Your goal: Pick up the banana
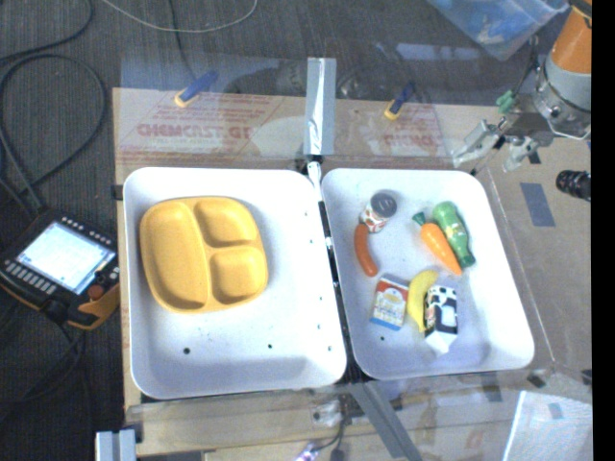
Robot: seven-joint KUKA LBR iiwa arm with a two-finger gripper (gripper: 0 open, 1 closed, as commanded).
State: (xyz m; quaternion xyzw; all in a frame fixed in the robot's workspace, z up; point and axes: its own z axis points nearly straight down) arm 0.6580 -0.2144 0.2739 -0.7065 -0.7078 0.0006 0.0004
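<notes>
Half the banana (pixel 421 299) behind a milk carton (pixel 441 313); gripper (pixel 498 144) (fingers apart) beyond the bin's corner.

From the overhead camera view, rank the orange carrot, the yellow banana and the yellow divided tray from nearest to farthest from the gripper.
Measured from the gripper, above the right bin's far right corner:
1. Orange carrot, upper right part of the right bin.
2. Yellow banana, lower in the same bin, between a small carton and a black-and-white milk carton.
3. Yellow divided tray, in the left bin.
</notes>
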